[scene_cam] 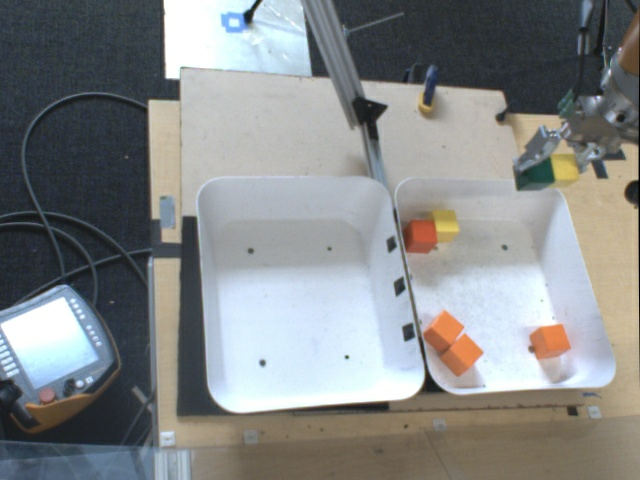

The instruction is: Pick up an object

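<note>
claw clamped on green block and yellow block, above right bin's far edge.
double grip looks shaky; one could slip onto the worktop.

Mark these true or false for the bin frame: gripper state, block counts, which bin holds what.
1. The gripper holds a green and yellow object above the right bin's far corner. True.
2. The left bin holds three orange blocks. False: the blocks lie in the right bin.
3. An orange block touches a yellow block near the divider. True.
4. The lone orange block sits in the left bin. False: it sits in the right bin's near right corner.
</note>
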`<state>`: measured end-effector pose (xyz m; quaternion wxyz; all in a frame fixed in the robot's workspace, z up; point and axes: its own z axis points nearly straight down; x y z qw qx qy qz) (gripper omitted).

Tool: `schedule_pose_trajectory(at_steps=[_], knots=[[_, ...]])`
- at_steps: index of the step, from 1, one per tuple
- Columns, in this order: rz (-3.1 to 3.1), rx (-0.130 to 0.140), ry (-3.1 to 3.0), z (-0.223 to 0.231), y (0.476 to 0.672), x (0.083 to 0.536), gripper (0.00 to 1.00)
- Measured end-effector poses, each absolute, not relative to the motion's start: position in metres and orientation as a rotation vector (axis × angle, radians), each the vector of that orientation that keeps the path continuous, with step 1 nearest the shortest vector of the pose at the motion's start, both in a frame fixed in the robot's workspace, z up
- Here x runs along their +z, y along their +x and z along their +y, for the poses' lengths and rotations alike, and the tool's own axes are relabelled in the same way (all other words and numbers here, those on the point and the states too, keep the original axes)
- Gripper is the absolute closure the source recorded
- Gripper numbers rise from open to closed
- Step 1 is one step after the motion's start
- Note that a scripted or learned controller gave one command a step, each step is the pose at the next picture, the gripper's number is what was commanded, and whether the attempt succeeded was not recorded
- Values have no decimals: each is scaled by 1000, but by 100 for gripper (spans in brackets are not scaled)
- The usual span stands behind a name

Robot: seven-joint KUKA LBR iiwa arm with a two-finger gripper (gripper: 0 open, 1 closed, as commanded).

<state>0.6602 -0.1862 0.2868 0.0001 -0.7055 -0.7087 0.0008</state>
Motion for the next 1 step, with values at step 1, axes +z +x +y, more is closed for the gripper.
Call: schedule_pose_trajectory(at_steps=[1], knots=[[-2224, 5, -2210, -157, 684, 171, 0]])
